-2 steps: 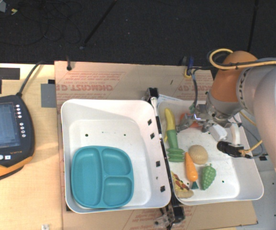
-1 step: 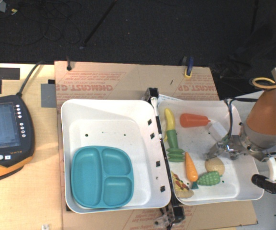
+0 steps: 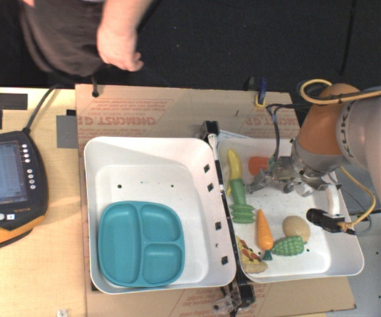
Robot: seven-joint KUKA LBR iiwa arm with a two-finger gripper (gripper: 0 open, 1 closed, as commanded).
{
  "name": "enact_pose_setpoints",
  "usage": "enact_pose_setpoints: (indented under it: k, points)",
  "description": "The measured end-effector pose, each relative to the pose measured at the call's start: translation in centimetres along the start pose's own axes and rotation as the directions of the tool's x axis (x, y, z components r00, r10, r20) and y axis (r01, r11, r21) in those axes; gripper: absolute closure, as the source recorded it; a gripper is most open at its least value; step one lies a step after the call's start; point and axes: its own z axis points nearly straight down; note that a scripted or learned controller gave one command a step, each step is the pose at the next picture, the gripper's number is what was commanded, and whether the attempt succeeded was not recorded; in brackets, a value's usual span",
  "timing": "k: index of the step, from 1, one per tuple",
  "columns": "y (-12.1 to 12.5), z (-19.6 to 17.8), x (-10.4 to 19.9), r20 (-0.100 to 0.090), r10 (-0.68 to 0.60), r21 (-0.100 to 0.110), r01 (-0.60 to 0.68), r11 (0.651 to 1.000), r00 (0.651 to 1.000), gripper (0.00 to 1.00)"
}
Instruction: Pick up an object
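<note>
Gripper (image 3: 277, 179) low in right bin (image 3: 348, 259) — finger spread can't be told. Red piece (image 3: 257, 164) touching at its ten o'clock; carrot (image 3: 263, 230) at six.

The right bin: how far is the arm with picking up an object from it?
Done: the arm has reached over the right bin, its gripper low near the red object. In hand: nothing visibly held. Left: the grasp and the lift. The carrot, the yellow piece, the green piece and the tan object lie on the bin floor.
</note>
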Motion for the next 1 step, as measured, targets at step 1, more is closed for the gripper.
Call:
enact_pose_setpoints:
  k: [1]
  points:
    - [3.59,-0.07,4.91,0.014,0.006,0.009,-0.006,1.0,1.0,0.0]
